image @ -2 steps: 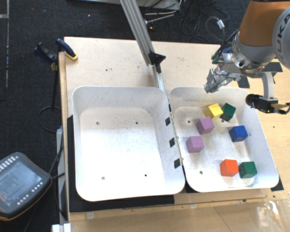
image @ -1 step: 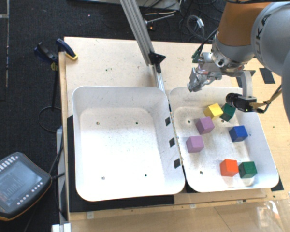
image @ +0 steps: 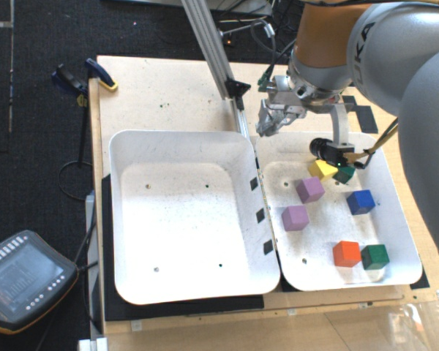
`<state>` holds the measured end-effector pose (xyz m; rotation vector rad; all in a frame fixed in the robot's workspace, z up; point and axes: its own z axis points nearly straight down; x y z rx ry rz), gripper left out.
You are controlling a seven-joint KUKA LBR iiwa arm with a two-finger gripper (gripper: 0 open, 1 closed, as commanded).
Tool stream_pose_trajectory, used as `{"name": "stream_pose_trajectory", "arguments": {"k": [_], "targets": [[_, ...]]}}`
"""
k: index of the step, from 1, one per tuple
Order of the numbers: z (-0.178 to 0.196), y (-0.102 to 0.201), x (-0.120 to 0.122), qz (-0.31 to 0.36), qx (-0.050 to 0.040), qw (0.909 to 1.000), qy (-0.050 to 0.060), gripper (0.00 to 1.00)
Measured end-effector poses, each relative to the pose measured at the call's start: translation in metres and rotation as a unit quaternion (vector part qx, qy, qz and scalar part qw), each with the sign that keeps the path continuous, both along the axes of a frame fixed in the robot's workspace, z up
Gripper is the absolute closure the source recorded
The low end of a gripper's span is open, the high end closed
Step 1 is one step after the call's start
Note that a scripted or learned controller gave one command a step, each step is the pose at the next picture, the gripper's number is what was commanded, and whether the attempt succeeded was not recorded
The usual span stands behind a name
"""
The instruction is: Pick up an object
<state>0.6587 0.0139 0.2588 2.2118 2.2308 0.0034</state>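
My gripper [image: 272,125] hangs over the far left corner of the right bin [image: 395,273], with nothing visibly held. Blocks lie in that bin, apart from the gripper: two purple blocks [image: 309,189] [image: 295,217], a yellow block [image: 323,169] with a small dark green piece [image: 344,173] beside it, a blue block [image: 361,201], an orange block [image: 346,254] and a green block [image: 375,256]. The nearest purple block sits below and right of the gripper.
The left bin [image: 132,152] lies beside the right one. A slanted metal rail [image: 208,35] crosses the bench's back toward the bins' shared edge. A blue-and-yellow clamp [image: 84,79] sits at the bench's far left corner. A pendant [image: 22,280] lies off the bench at lower left.
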Motion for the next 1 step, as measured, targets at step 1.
{"name": "stream_pose_trajectory", "arguments": {"k": [1], "targets": [[-0.0217, 0.0515, -0.0036, 0.0, 0.0, 1.0, 0.002, 1.0]]}}
